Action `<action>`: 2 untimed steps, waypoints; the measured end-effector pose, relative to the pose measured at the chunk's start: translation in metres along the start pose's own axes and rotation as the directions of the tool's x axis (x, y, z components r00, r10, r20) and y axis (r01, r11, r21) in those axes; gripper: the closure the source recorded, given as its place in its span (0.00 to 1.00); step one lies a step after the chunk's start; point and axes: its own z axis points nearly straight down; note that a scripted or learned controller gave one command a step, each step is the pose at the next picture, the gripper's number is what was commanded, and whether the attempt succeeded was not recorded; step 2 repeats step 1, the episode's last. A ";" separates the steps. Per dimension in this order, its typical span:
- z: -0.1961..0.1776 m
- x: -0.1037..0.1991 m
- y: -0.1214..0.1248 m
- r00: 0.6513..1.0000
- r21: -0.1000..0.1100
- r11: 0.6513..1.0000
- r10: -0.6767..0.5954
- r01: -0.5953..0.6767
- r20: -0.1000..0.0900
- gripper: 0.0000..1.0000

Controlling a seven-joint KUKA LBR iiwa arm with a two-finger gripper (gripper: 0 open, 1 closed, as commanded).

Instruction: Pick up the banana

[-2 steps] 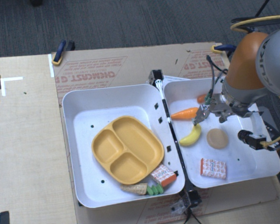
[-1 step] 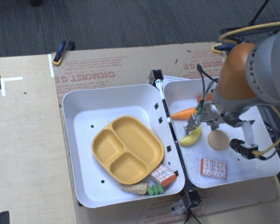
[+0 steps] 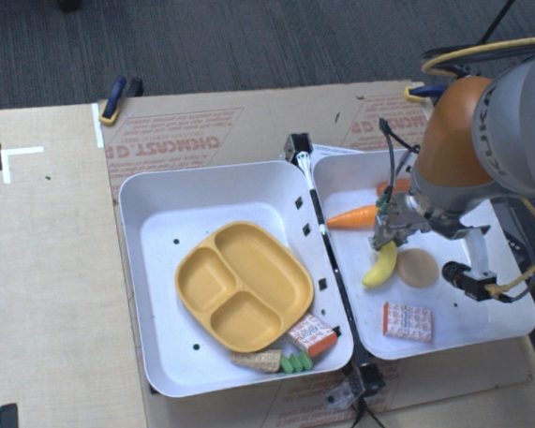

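**Gripper poised at the banana's upper end**

A cardboard-covered bench stands on dark carpet and bears two shallow white bins side by side. The left bin [image 3: 150, 267] holds a yellow divided plate [image 3: 243, 284], with a few small toy foods near its near edge. The right bin [image 3: 504, 327] holds the banana [image 3: 380, 267], a carrot [image 3: 353, 217], a round tan piece [image 3: 418, 267] and a small red-and-white packet [image 3: 408, 321].

The banana lies in the left half of the right bin, just right of the wall between the bins. Its long axis runs on a slant, from its near-left tip up to its far-right end. The carrot lies just beyond it, toward the far side, and the tan piece sits just to its right, close or touching.

The arm comes in from the right, its orange band [image 3: 457, 134] above the wrist, bent downward into the bin. The gripper [image 3: 388, 236] hangs directly over the far-right end of the banana, at or very near its surface. Whether it is spread, pressed together, or pinching the fruit cannot be told from this angle; the wrist body hides the tips.

The coming move seems to turn on closing across the banana's narrow width, so the jaws would need to sit crosswise to that slanted axis.
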 end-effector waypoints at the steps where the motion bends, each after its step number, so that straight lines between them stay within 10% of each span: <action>1: -0.090 0.032 0.087 0.998 0.001 0.998 0.060 -0.060 0.001 1.00; 2: -0.090 0.032 0.087 0.998 0.001 0.998 0.060 -0.060 0.001 1.00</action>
